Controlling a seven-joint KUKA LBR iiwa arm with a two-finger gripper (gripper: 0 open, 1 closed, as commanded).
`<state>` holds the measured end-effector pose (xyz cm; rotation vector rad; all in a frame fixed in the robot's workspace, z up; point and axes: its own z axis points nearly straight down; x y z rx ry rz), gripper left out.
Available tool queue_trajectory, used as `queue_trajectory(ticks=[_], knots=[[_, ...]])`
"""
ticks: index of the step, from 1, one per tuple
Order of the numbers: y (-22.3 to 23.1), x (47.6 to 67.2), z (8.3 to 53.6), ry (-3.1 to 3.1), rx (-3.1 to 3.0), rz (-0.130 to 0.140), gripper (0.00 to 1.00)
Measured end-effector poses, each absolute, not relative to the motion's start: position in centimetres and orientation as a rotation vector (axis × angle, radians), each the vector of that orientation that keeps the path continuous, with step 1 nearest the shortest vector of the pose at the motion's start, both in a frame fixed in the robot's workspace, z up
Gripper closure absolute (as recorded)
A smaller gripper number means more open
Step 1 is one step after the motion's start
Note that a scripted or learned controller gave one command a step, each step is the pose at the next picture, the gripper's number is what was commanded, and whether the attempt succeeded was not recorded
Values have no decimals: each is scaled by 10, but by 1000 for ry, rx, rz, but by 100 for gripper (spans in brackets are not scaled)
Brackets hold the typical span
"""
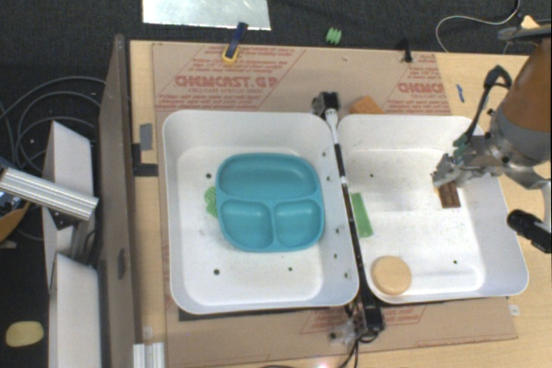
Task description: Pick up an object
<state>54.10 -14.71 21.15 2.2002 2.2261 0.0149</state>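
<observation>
Reaching in from 3 o'clock: the grey arm (526, 112), its claw (450, 171) low over the right bin (496, 271), toward that bin's 2 o'clock side. Directly under the claw tips, a small brown block (450, 196), touching them or just short of them; hard to tell which. Impossible to tell whether the claw is spread or pressed together, and nothing clearly pinched.

Likely target: that brown block, lying on the bin floor well apart from the wall. To do the grasp well: centre over the block, straddle its narrow sides, go fully down to the floor before squeezing, then lift straight up. Probable risk: a glancing touch that tips or skids so small a piece away. Worth confirming the block rises with the claw before counting the pick as made.

Other candidates in the same bin: a round tan disc (392, 275) at 7 o'clock, near the front wall, and a green strip (360, 214) at 9 o'clock, hard against the divider, awkward to straddle there. In the left bin (185, 271), a teal divided plate (269, 202) at centre, with a green scrap (210, 201) peeking from beneath its 9 o'clock edge.

Readable writing: red "CHEMCAST GP" printed on the brown sheet (233, 69) covering the counter, at 12 o'clock above the left bin, with a partly hidden repeat of it above the right bin. Smaller print beneath too fine to read.
</observation>
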Motion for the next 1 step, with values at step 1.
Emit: queue_trajectory(ticks=[1], knots=[[-83,571,213,2232,2207,8,100]])
